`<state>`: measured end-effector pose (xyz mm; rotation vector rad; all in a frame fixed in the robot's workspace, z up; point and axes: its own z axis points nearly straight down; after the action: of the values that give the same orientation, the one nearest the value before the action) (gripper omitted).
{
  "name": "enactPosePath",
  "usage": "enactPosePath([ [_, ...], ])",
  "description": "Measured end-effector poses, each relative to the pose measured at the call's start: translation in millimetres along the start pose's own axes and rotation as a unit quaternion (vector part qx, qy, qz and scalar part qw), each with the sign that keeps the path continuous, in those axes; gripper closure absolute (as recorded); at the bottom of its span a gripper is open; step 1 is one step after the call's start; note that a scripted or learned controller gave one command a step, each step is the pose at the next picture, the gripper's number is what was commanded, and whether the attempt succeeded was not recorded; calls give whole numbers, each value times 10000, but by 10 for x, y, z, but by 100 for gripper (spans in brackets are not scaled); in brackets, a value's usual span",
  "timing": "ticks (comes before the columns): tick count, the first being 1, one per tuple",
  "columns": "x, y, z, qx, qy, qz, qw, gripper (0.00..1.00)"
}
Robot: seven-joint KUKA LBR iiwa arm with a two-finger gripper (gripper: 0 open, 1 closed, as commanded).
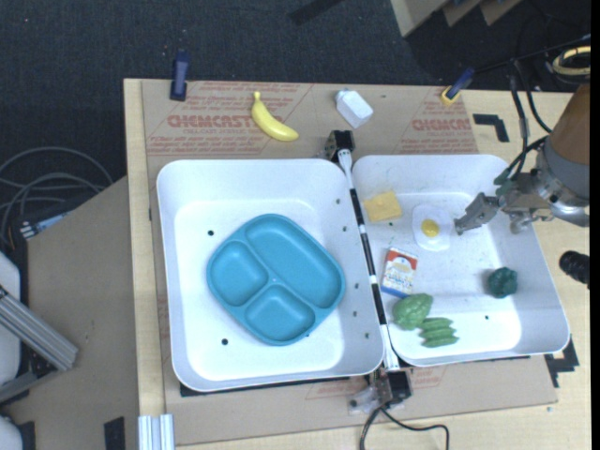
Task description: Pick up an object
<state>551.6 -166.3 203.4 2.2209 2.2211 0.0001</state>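
The right bin point(469, 172) holds several small items: a yellow cheese block point(382, 205), a fried egg point(431, 231), a red, white and blue carton point(398, 273), a leafy green piece point(412, 309), a green pea pod point(438, 331) and a dark green lump point(502, 282). My gripper point(491, 223) hangs over the right part of this bin, just right of the egg and above the dark green lump. Its fingers are spread open with nothing between them.
The left bin point(187, 195) carries a blue divided plate point(274, 277). Behind the bins, on the bench, lie a banana point(272, 120), a white block point(354, 108), a blue clip point(179, 73) and a blue and yellow tool point(457, 87). Cables run at the far right.
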Motion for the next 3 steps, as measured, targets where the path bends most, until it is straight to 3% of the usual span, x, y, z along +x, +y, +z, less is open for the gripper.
enactPosePath([
  [1, -494, -43, 616, 20, 3, 6, 10000, 0],
  [2, -481, -453, 1194, 15, 14, 1, 10000, 0],
  [3, -487, -445, 1090, -2, 2, 8, 10000, 100],
])
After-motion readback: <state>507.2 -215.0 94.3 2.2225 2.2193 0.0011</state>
